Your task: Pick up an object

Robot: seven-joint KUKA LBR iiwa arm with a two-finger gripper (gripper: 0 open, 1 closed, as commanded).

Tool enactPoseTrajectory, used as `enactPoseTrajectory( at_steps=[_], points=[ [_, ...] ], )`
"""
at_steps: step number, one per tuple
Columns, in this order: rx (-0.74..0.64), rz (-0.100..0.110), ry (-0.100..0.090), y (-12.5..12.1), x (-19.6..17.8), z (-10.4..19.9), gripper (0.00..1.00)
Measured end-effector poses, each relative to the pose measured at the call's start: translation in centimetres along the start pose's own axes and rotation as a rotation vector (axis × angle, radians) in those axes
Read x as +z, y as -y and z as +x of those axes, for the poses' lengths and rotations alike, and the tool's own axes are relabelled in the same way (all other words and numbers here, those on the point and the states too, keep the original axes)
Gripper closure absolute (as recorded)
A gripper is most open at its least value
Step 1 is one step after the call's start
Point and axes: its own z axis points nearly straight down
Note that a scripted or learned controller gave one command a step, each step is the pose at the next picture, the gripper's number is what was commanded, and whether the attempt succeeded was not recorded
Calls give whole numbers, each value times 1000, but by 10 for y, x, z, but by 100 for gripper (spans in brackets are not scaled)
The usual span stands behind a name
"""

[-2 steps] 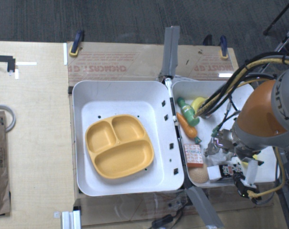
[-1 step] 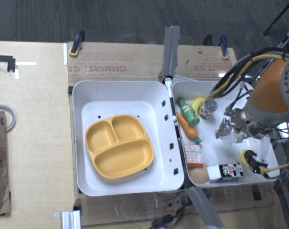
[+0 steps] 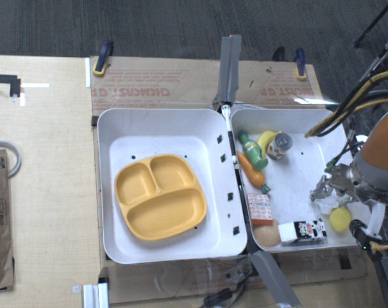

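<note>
Right now I see the gripper (image 3: 326, 191) low in the right bin (image 3: 290, 117), its metal fingers just beside a round yellow ball (image 3: 339, 219); whether they are apart or together I cannot tell. Along the bin's left wall lie a green bottle (image 3: 253, 153), a carrot (image 3: 251, 170), a banana (image 3: 266, 139) and a small can (image 3: 280, 144). A smooth yellow divided plate (image 3: 160, 196) sits in the left bin (image 3: 110, 172). Cardboard (image 3: 161, 82) behind reads "CHEMCAST".
</note>
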Motion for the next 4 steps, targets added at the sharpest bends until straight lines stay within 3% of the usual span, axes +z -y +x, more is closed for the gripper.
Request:
enactPoseTrajectory(
  at_steps=[1,2,3,4],
  points=[
    [71,0,0,-25,0,36,100],
    [-218,3,-3,14,0,-13,100],
    [141,2,1,-29,-1,66,100],
    [235,1,2,-25,0,32,100]
  ],
)
